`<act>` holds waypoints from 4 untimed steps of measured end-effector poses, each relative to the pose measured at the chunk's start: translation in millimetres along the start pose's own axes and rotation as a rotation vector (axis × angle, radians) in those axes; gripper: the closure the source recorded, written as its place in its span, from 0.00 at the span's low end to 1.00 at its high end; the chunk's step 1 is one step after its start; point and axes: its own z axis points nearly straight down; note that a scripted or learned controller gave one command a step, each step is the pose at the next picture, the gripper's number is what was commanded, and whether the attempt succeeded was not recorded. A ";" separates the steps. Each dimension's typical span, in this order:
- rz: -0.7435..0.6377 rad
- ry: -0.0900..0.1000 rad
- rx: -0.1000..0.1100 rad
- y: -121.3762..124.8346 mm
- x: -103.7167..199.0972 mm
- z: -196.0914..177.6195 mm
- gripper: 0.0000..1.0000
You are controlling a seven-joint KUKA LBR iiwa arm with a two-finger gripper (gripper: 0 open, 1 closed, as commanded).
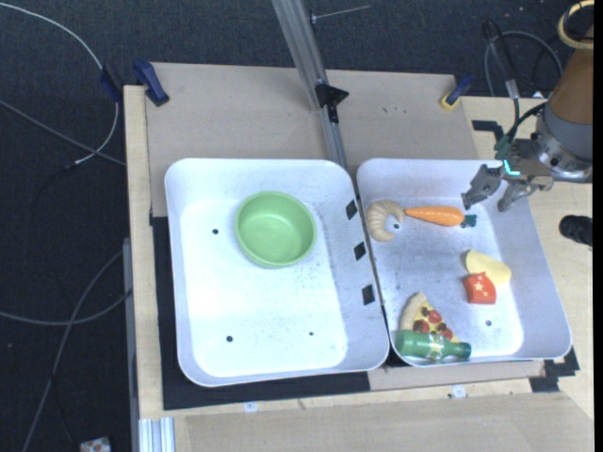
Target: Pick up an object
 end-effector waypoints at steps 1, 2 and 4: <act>-0.001 -0.001 -0.009 1.7 -0.1 -5.1 0.00; 0.000 0.000 -0.002 5.0 0.2 58.1 0.00; 0.001 0.001 -0.001 0.3 -1.7 132.2 0.00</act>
